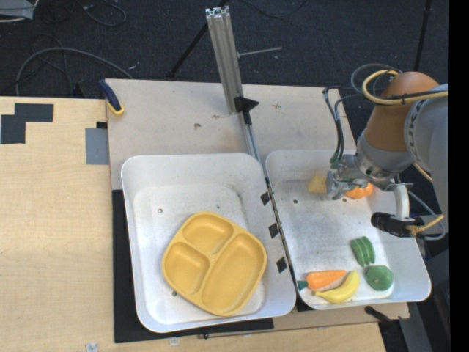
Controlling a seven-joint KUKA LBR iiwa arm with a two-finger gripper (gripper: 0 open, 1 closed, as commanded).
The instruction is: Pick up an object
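A small yellow block (316,185) lies in the right bin (315,248), toward its 11 o'clock corner, just at 9 o'clock of the gripper (338,191). An orange piece (358,191) sits just at 3 o'clock of the gripper. How the gripper is set cannot be told from here.

Toward the bin's 5 o'clock lie a green pepper (362,250), a round green fruit (379,277), a carrot (325,279) and a banana (340,290), the last two touching. The left bin (146,189) carries a yellow divided plate (213,262).
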